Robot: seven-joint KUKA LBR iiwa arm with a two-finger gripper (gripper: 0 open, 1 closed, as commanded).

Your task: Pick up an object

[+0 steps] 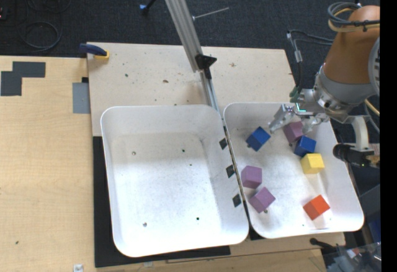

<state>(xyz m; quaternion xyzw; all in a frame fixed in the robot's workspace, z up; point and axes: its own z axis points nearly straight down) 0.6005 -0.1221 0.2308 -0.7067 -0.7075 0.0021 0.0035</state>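
The right bin (pixel 347 202) holds several small cubes. My gripper (pixel 298 121) hangs over its far end, open, with one finger (pixel 278 120) spread to the left. A purple cube (pixel 292 132) sits just below the gripper, roughly between the fingers, and I cannot tell whether they touch it. To its left lies a blue cube (pixel 258 138). A second blue cube (pixel 304 146) and a yellow cube (pixel 312 163) lie to its right and nearer the front. Two more purple cubes (pixel 251 176) (pixel 262 199) rest by the bin's left wall. An orange-red cube (pixel 317 207) sits near the front.
The left bin (pixel 124 122) stands beside the right one, with a black-clipped divider (pixel 230 170) between them. A slanted aluminium bar (pixel 183 22) rises behind the bins. The orange-banded arm (pixel 350 59) comes in from the right.
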